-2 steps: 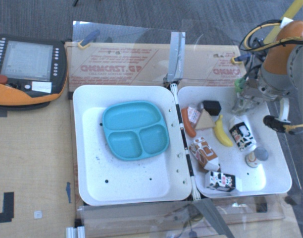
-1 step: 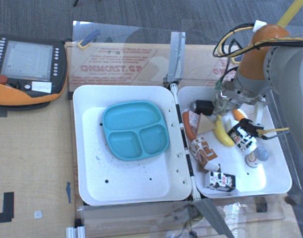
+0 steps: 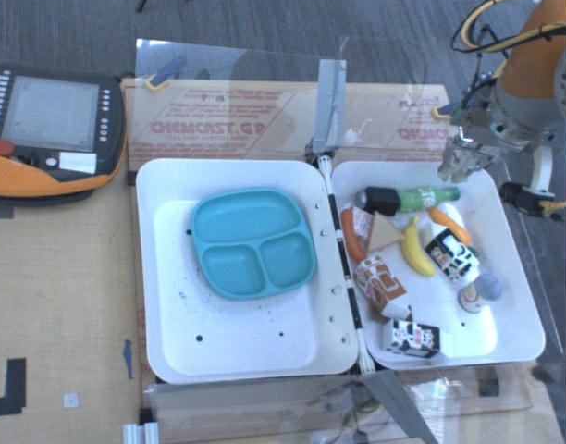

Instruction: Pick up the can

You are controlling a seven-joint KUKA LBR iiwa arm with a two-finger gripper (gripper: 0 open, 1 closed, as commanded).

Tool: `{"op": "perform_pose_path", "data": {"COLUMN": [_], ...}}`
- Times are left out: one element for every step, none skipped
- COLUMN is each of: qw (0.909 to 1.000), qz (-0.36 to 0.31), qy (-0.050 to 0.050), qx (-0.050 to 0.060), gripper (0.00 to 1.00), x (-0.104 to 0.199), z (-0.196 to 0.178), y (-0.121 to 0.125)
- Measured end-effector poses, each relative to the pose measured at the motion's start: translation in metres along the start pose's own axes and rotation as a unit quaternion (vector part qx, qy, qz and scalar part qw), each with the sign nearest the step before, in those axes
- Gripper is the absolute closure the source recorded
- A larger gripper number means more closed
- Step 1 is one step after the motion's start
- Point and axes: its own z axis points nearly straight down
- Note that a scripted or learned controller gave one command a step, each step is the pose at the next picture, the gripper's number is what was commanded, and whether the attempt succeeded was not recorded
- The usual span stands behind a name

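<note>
- The can (image 3: 450,255) is seen as a short black cylinder with white markings, laid on its side and tilted on a diagonal.
- It is found in the right bin (image 3: 519,336), towards that bin's right half, just beside the banana (image 3: 416,251) and below an orange, carrot-like item (image 3: 447,221).
- The print on the can cannot be read.
- The gripper (image 3: 459,165) is seen above the far rim of the right bin, close to the green end of the bottle (image 3: 408,198); nothing is seen held in it, and whether it is open or closed cannot be told.
- The arm (image 3: 533,72) is cut off by the upper right corner.
- A small grey and orange object (image 3: 477,292) near the can is too small to be identified.
- In the right bin, 1 green bottle with a black end, a red packet (image 3: 356,233), a brown box (image 3: 380,283) and a black-and-white carton (image 3: 412,339) are also held, crowded mostly in the left half.
- In the left bin (image 3: 163,340), 1 blue plate (image 3: 252,242) with 3 compartments is held.
- A teach pendant (image 3: 52,132) is laid on the bench to the left of the bins.
</note>
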Motion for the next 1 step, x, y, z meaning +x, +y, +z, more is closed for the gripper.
{"op": "perform_pose_path", "data": {"qw": [0.9958], "qz": [0.092], "qy": [0.000], "qx": [0.004], "gripper": [1.00], "x": [-0.0029], "z": [0.0499], "y": [-0.0020]}}
